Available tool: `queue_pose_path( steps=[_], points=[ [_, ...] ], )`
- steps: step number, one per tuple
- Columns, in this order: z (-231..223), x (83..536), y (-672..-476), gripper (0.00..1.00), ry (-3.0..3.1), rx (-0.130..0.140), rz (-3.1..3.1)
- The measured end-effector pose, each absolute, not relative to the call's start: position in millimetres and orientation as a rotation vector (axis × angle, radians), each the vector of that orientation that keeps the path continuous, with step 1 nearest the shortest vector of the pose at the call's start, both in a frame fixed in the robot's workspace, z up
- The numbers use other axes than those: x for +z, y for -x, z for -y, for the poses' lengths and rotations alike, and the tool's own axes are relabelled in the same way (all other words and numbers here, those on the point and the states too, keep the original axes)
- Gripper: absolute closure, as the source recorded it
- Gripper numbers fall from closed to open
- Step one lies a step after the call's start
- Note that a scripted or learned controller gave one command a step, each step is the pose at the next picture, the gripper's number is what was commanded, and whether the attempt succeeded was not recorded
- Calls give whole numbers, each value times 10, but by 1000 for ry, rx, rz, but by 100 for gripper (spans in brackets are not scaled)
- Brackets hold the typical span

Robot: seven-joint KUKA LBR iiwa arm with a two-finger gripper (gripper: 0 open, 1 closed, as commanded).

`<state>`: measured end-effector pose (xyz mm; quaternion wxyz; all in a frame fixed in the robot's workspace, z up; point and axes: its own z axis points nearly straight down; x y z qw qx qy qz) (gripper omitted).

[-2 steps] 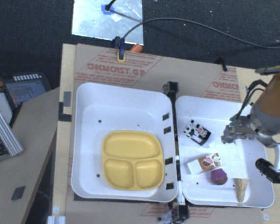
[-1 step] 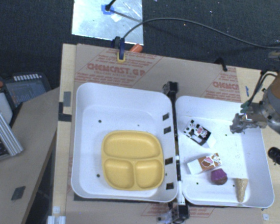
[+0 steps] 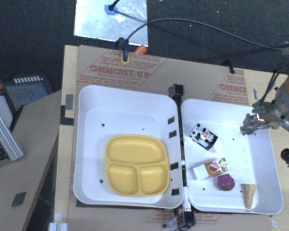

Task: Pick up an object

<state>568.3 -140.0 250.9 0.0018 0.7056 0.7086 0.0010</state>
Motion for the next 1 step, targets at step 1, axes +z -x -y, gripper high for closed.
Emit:
queue_pose_path(
  steps=[1],
  points=[
    [905, 2389, -5816, 100, -2211, 3, -2230]
  ],
)
